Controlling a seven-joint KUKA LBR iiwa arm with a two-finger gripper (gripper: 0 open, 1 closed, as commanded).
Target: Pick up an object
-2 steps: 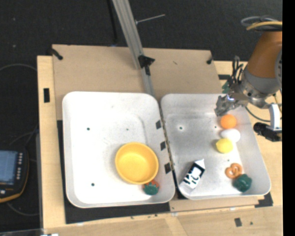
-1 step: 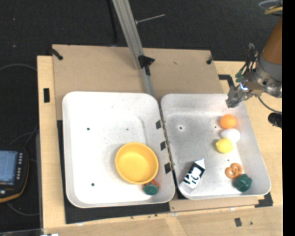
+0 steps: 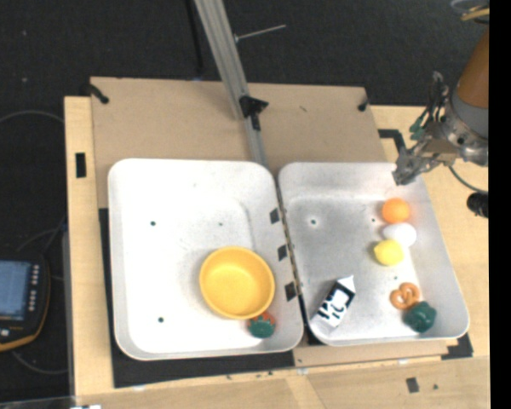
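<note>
Lower frame, right bin [image 3: 358,228]: carton [image 3: 335,302], pretzel [image 3: 404,295], green piece [image 3: 422,317]. Above them: yellow ball [image 3: 388,252], white ball [image 3: 399,234], orange ball [image 3: 396,210]. Left bin [image 3: 153,194]: yellow bowl [image 3: 236,281]. Gripper [image 3: 406,174] hovers at upper right over the bin rim; jaw state cannot be told. Step judged: approach. Next: descend onto orange ball, nearest.

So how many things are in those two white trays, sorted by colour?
Yellow: 2, bowl and yellow ball
Orange: 2, orange ball and pretzel shape
White: 1, white ball
Green: 2, green lump and green-red piece
Black-and-white: 1, carton
Total: 8
</note>
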